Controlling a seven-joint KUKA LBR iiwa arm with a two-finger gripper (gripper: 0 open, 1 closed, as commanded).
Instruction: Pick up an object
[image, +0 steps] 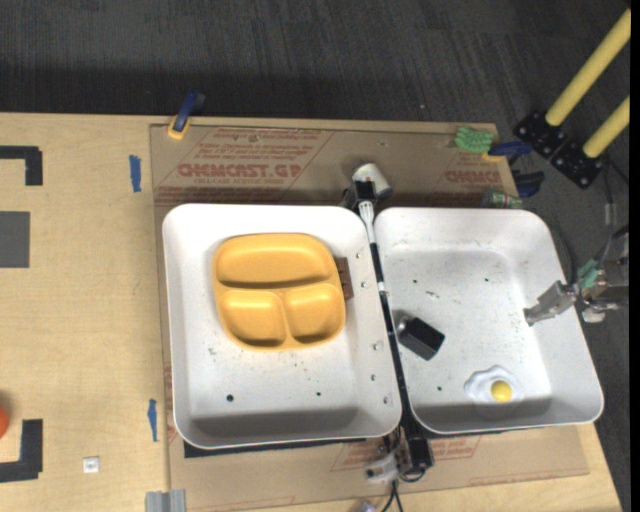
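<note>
The right bin (450, 235) holds a small black block (420, 337) near its left wall and a fried-egg toy (494, 386) near its front edge. A yellow divided plate (279, 289) lies in the left bin (200, 370). My gripper (560, 297) is at the right rim of the right bin, a grey tip poking over the wall with cables behind it. It is far from the block and the egg, and nothing shows in it.
A black divider with a cable (380, 300) runs between the two bins. A brown cardboard sheet (250, 160) lies under the bins. Yellow bars on a black clamp (580, 90) stand at the upper right, outside the bins.
</note>
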